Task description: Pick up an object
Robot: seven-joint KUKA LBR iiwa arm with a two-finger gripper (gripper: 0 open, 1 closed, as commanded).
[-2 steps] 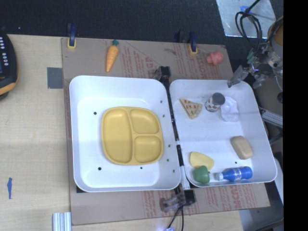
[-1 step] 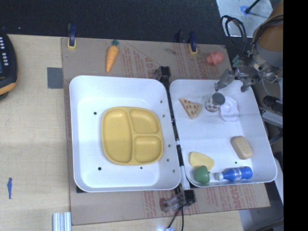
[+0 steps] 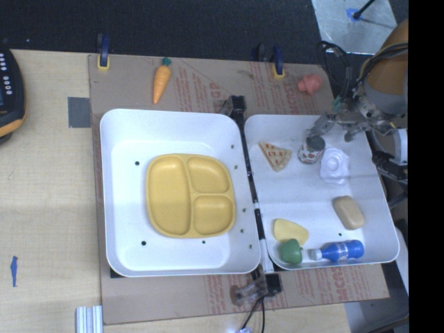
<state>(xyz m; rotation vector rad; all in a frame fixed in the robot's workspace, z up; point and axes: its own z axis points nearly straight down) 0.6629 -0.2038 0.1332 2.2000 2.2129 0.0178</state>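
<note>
In the camera view the gripper [image 3: 316, 139] hangs low in the right bin [image 3: 388, 207], near its far wall, the grey arm [image 3: 383, 82] coming in from the right. One fingertip sits just over a small round item [image 3: 309, 155] — too small to identify — and nothing can be seen pinched between the fingers; whether they are spread or pressed together I cannot tell. This looks like the approach step, with the grasp not yet made.

Candidate things lie close by: a waffle wedge [image 3: 275, 155] to the left, a clear plastic piece [image 3: 334, 165] to the right, a tan bread roll [image 3: 348, 212] further forward. A yellow wedge [image 3: 289, 229], a green ball [image 3: 291, 252] and a blue bottle [image 3: 340, 251] crowd the near wall.

The next move calls for a straight descent onto the round item, then closing. Room is fair around it, though the clear piece is just beside it and the far wall is near — the left bin [image 3: 118, 186] holds a yellow divided plate [image 3: 189, 194]
</note>
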